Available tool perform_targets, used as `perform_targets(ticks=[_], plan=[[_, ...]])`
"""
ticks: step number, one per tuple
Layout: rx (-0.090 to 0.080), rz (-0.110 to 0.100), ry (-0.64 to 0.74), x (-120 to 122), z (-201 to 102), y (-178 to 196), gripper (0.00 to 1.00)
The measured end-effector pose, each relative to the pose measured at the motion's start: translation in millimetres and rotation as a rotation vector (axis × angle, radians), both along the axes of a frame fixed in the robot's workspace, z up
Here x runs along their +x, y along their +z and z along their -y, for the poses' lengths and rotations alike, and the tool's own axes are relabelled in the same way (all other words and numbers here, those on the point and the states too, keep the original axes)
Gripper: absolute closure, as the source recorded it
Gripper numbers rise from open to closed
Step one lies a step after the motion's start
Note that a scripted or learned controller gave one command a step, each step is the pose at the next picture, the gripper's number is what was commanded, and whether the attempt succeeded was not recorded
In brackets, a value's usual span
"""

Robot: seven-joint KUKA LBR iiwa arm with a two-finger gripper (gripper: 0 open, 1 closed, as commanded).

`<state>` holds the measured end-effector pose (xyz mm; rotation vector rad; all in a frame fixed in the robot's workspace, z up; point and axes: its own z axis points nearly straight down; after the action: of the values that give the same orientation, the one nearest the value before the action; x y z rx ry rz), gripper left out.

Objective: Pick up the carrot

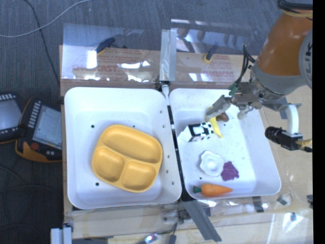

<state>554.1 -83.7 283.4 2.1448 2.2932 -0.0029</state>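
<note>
Camera view: the carrot lies at the lower edge of the right bin, lower centre-right of frame, beside the egg and grapes. Long axis runs nearly left-right, green top to the left, tip to the right. The gripper sits in the upper part of that bin, near the banana, well apart from the carrot. You can't tell its opening here. Pick not started: approach, grasp and lift all remain.
</note>
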Motion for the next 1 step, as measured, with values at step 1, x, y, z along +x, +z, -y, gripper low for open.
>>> perform_targets(ticks=[1], plan=[[0.003,-0.005,-0.073,-71.3,-32.7,-101.1,0.0]])
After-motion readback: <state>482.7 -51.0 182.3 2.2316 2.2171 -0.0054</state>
